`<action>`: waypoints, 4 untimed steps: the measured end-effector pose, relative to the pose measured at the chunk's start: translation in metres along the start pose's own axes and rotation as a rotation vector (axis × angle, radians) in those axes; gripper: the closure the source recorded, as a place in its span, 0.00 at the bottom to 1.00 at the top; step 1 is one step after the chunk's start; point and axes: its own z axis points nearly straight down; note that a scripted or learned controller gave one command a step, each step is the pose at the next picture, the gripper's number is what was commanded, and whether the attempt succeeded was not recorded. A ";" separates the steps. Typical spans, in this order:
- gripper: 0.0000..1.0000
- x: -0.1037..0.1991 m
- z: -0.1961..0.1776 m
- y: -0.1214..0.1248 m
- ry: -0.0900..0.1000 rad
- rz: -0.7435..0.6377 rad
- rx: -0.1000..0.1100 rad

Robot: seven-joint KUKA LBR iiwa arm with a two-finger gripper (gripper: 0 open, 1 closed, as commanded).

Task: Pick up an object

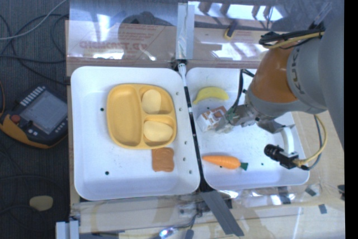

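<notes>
The gripper [234,118] is hovering at a small crinkly brown-and-white packet [213,118] in the right white bin [254,178]; finger state unclear. Packet looks light, soft, slippery; pinching its middle seems best.

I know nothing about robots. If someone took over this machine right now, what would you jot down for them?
Gripper: low in the right bin, at a small clear packet; whether it grips it can't be told.
Right bin also has a banana and a carrot.
Left bin: yellow divided tray with two pale pieces of food, and a brown toast-like piece beside it.
Done: nothing visibly lifted.
Left: grasp and lift one object.
</notes>
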 end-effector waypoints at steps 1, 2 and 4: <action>0.00 0.000 0.000 0.000 0.000 0.000 0.000; 0.00 -0.001 0.008 -0.068 -0.005 -0.054 -0.001; 0.00 -0.012 -0.051 0.049 -0.001 -0.229 0.014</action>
